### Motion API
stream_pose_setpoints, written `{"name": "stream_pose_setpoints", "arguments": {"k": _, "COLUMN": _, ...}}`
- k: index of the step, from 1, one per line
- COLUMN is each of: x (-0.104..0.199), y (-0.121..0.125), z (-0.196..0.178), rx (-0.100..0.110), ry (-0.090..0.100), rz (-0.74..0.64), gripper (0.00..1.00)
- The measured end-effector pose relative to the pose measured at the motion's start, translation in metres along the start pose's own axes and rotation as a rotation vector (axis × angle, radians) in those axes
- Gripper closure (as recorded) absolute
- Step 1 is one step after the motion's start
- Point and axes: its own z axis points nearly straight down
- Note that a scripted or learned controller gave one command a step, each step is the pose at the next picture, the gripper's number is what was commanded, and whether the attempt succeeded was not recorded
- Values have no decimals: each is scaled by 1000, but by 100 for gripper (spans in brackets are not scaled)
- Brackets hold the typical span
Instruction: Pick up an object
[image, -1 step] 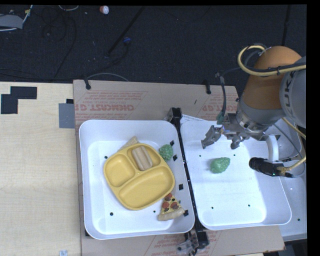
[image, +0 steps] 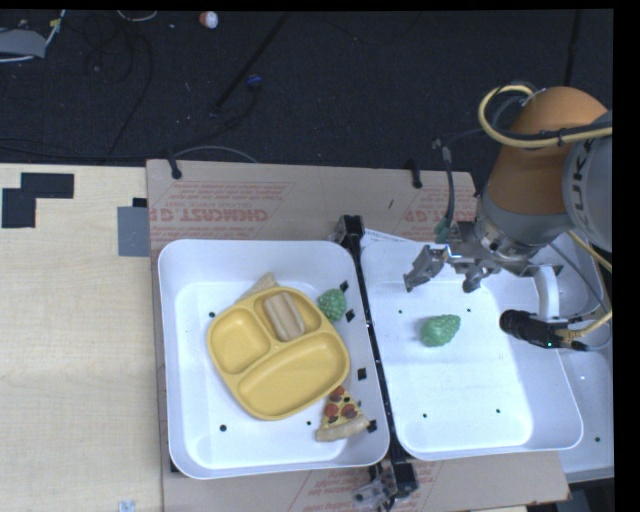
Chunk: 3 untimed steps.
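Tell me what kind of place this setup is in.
Most likely a robotics lab, set up for grasping trials. A grey and orange arm hangs its gripper over two white bins holding toy food, such as a pizza slice, while loose cables trail over the dark floor behind.

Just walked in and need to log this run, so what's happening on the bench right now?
A robot arm reaches in over the right bin, its claw open and hanging above the bin floor with nothing between its fingers. A green lump lies loose just below it, untouched. In the left bin sit a yellow divided plate with a tan piece in one compartment, a second green lump and a toy pizza slice. Nothing is picked up yet.
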Motion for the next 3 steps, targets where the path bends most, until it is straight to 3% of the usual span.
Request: {"name": "stream_pose_setpoints", "arguments": {"k": 3, "x": -8, "y": -6, "z": 138, "rx": 0, "ry": 0, "rz": 1, "gripper": 0}}
